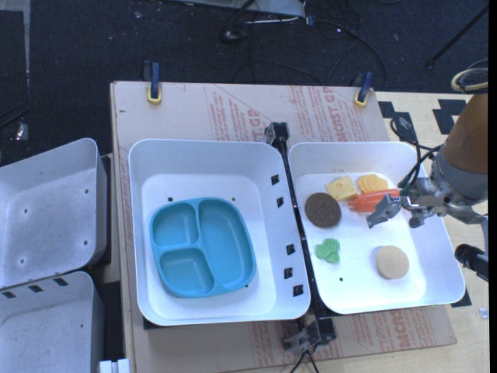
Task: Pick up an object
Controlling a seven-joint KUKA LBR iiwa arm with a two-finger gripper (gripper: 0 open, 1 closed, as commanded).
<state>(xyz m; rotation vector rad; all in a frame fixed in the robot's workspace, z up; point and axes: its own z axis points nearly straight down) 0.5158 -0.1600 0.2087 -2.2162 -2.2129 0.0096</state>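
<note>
You have the bench board (202,107) under everything, with a yellow clamp (154,93) at each far corner, and on it two shallow white bins sitting side by side and touching along their inner walls. The left bin (147,162) holds a blue divided plate (202,246) with three compartments, lying flat and a little toward the near left of the bin. The right bin (435,286) holds all the small pieces. The arm (466,150) comes in over that bin's right wall, and its gripper (386,205) hangs low over the far right part of the floor. You can see the fingers slightly parted, and nothing sits between them; an orange carrot-like piece (362,202) lies right beside the fingertips, though you cannot tell whether they touch it. Just left of it lies a dark brown round piece (322,210), and behind them a yellow wedge (340,187) and an orange ridged piece (371,183) lie side by side. Nearer you, a tan round piece (393,262) lies alone, well apart from a small green leafy piece (328,250) to its left.
</note>
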